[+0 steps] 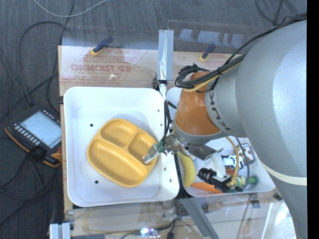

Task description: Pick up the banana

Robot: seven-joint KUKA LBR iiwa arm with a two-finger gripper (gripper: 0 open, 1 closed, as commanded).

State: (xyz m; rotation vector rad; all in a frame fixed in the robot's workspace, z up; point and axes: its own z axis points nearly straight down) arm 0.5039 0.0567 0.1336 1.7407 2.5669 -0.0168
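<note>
Reaching in from the right, the grey arm (269,93) with its orange band (194,113) hangs low across the divide between the two white bins on the worktop (99,71). Its tool (152,156) sits over the left bin (79,133), at the right edge of a yellow divided plate (117,158) that lies there, and seems to touch or nearly touch the plate's rim. Whether the tool is wide or narrow cannot be told from this angle, and nothing can be seen held in it.

The banana (188,168) lies in the right bin (264,184), against its left wall, lengthwise along the divide. It is just beside the tool, on the other side of the bin walls and slightly nearer the camera, apart from it. An orange carrot-like piece (202,186) lies just past the banana's near end, and a small green thing (251,179) rests farther right.
</note>
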